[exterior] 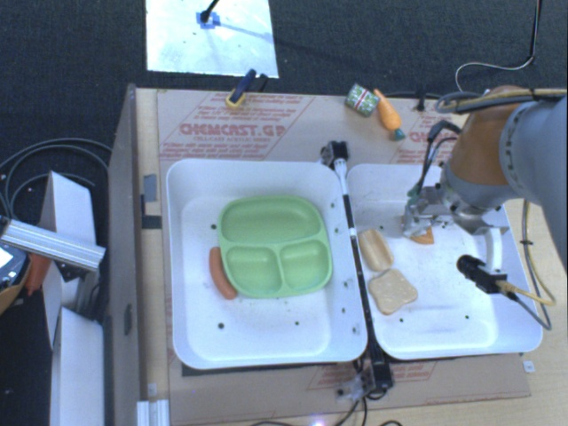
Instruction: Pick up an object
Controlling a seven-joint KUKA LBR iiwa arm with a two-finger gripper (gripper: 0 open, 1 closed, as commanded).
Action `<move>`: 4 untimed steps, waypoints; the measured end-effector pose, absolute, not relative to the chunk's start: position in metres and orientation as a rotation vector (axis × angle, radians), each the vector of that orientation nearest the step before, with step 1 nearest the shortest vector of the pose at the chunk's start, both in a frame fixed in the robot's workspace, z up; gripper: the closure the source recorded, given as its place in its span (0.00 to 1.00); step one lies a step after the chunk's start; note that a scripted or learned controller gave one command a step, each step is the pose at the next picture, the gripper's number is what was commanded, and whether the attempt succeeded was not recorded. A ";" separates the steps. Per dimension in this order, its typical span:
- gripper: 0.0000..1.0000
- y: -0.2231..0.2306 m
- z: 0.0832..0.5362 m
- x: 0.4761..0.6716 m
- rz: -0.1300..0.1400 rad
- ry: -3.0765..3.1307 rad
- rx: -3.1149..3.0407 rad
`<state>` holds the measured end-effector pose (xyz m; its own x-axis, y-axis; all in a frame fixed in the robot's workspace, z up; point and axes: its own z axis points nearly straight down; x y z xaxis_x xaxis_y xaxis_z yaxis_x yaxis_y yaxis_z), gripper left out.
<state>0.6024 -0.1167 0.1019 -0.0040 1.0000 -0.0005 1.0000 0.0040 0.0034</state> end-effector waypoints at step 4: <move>0.00 -0.157 0.123 0.609 0.000 2.223 2.218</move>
